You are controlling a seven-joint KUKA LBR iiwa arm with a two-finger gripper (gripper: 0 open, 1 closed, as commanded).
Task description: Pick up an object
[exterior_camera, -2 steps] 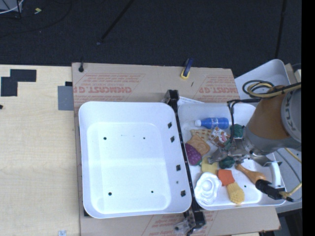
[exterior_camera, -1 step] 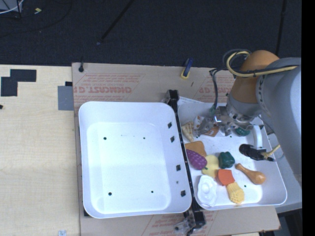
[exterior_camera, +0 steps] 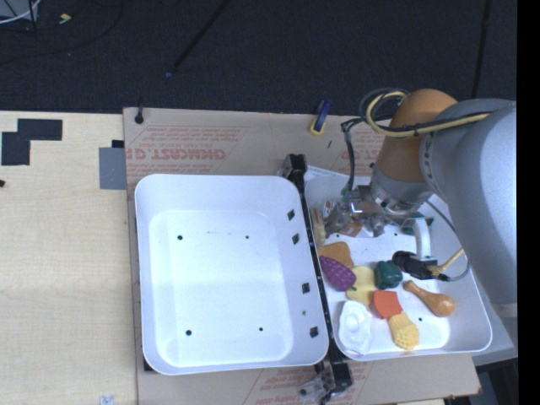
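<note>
Grey metal gripper (exterior_camera: 348,218), its grip state impossible to tell, hangs low at the right white bin's (exterior_camera: 481,334) far left corner, just beyond the purple toy eggplant (exterior_camera: 337,272) among mixed toys.

I see the toy pile (exterior_camera: 380,289) crowded along the right bin's (exterior_camera: 472,340) near edge, with the left bin (exterior_camera: 152,268) touching it alongside.
</note>
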